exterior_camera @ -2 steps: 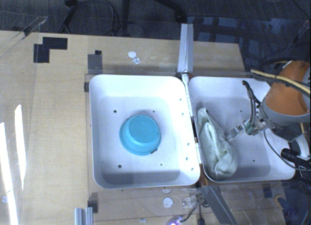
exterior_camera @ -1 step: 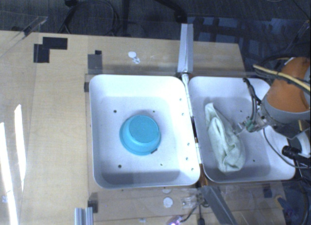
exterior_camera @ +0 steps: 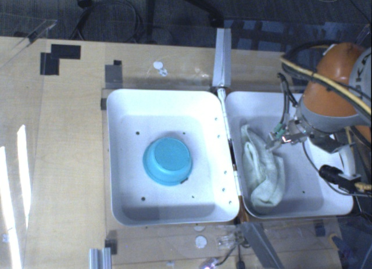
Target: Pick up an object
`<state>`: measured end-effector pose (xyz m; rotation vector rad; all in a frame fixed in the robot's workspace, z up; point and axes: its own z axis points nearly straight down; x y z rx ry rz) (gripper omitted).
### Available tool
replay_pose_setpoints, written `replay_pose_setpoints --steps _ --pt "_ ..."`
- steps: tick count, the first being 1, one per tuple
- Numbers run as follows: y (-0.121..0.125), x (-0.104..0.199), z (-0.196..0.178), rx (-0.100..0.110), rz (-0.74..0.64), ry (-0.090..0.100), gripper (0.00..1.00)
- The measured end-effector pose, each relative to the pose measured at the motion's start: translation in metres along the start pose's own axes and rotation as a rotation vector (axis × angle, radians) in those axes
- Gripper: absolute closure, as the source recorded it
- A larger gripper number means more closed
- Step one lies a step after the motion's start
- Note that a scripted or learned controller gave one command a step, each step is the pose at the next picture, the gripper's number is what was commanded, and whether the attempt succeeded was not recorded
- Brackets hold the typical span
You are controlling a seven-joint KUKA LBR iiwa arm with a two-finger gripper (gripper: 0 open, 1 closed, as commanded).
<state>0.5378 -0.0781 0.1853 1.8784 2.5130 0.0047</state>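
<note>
Since the arm [exterior_camera: 340, 96] comes in from the right, it hangs over the right bin [exterior_camera: 325, 201], orange band up top, wrist angled down toward the bin's left half. I read that as a descent onto whatever sits there, not a transit pose.

Bench [exterior_camera: 52, 146] carries both bins side by side, touching along the centre divider. Left bin [exterior_camera: 128, 117] holds a blue bowl [exterior_camera: 168, 161], upside down by the look of it, near the middle and well apart from the arm.

Right bin holds a white cloth [exterior_camera: 263, 172], crumpled and lying lengthwise against the left wall. Soft, bunched, so a pinch on a fold should take; flat spots will slip.

Gripper [exterior_camera: 278, 139] sits just beside the cloth's upper right edge, maybe touching it. Resolution is poor there and cables clutter the wrist, so I cannot tell if the pincer is apart or together, and I see nothing clamped in it.

My call: cloth is the target, still lying in the bin, pick not yet made. Risk is closing on air at the edge.
</note>
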Motion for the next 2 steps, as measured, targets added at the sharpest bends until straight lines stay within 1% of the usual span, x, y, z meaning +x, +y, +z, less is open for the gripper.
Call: replay_pose_setpoints --steps 1,2 --pt "-0.003 0.073 0.002 0.005 0.104 0.002 1.00" --pt "-0.007 0.156 0.002 0.006 0.149 0.002 1.00"
